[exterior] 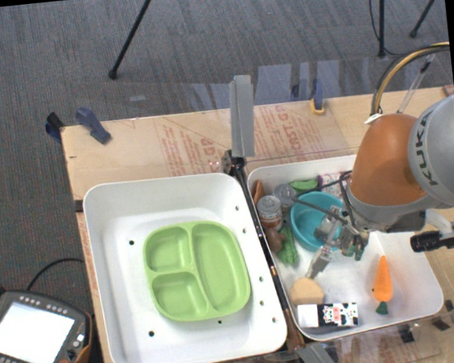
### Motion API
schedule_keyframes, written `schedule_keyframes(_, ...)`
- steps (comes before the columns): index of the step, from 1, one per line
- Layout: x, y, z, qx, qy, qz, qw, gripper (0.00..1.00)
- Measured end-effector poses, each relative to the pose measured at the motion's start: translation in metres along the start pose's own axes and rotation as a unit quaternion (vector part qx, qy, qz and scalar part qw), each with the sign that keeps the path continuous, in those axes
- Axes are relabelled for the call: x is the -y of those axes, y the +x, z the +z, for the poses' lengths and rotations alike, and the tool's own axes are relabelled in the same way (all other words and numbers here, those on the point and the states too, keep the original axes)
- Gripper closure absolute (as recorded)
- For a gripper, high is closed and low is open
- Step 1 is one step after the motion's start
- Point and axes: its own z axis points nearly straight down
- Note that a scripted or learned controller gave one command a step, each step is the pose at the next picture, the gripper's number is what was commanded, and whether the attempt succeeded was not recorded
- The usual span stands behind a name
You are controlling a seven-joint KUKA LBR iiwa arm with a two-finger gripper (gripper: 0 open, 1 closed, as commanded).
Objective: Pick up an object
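We can read the black letters "KU" on the grey arm [443,152]. Red print runs across the brown counter [174,146], but we cannot make out its words.

Left bin [110,230] open around green tray [196,269], right bin [423,292] crowded, bare near carrot [381,279]

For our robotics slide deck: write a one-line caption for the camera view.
Gripper hovers over the cluttered right bin near a teal bowl and toy carrot; a green divided plate sits in the left bin.
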Motion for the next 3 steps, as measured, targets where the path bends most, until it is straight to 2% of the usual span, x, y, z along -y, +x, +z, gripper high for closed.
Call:
schedule_keyframes(1,-0.032,-0.018,0.0,0.0,0.0,0.049,0.9988,0.0)
schedule_keyframes(2,-0.037,-0.068,0.003,-0.005,0.003,0.048,0.9988,0.0)
schedule_keyframes(3,-0.055,-0.052,0.001,-0.001,0.002,0.157,0.9875,0.0)
